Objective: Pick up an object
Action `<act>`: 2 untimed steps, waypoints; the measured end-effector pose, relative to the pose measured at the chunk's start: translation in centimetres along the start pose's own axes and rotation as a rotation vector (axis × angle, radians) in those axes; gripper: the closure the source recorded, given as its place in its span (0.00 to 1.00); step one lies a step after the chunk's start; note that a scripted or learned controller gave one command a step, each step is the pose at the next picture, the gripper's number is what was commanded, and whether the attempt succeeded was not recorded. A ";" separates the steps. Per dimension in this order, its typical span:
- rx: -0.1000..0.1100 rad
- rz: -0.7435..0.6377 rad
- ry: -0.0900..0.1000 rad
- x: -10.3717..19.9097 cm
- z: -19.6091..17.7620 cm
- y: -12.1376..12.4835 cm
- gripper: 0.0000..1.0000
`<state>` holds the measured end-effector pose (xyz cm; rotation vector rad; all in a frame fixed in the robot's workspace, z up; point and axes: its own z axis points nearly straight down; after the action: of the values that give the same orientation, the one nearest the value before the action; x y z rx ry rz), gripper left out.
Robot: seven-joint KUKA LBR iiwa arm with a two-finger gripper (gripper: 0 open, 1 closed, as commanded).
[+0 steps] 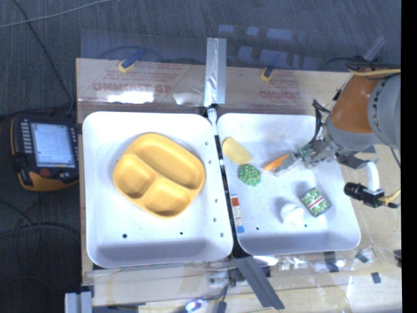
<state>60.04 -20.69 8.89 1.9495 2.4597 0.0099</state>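
left bin: one yellow, glossy, three-compartment plate. right bin: yellow lump, green knobbly ball, orange carrot, green-red carton, white lump. my end effector sits at the carrot's right end; i cannot tell its state. brown surface, grey carpet.

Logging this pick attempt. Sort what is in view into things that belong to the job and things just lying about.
Part of the job:
end effector
orange carrot-shaped piece at its tip
right bin

Lying about:
yellow divided tray in the left bin
pale yellow piece
green ball
green and red box
white lump
handheld controller
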 end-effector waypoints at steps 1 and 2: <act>0.002 0.001 0.003 0.1 -0.6 0.1 1.00; 0.015 0.171 -0.003 -0.3 -8.8 6.7 1.00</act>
<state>66.59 -19.48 17.78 2.1575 2.2897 -0.0103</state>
